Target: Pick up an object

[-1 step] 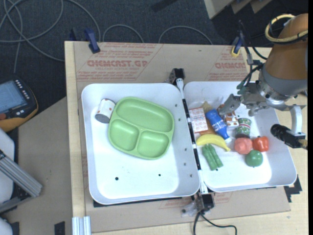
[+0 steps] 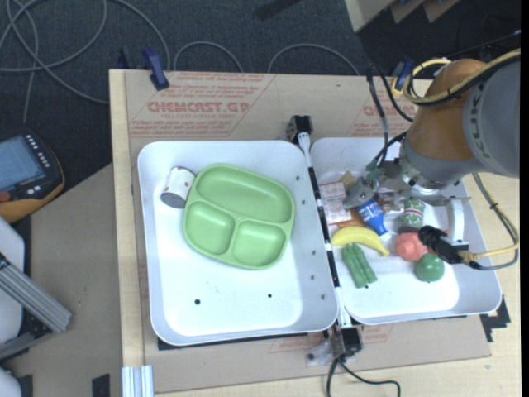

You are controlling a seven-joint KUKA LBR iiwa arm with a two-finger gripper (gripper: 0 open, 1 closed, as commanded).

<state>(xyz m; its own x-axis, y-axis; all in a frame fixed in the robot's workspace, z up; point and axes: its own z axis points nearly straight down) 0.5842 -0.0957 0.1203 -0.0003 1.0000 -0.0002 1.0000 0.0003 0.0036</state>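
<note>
- From the camera view we see two shallow white bins side by side on the desk: the left bin and the right bin.
- In the left bin a green divided plate lies tilted, with three compartments; a small grey-and-white can lies on its side, touching the plate's far-left edge.
- The right bin holds a cluster of small things: a yellow banana, green bean pods just near of it, a blue-and-white tube, a red tomato-like fruit, a green round fruit just beside it, a green-labelled bottle, and a red-and-white packet at the bin's left wall.
- The arm reaches in from the right over the right bin's far part, its orange band above the wrist.
- The gripper sits low over the cluster, near the tube and packet; we cannot tell the state of its fingers, nor whether anything is between them.
</note>
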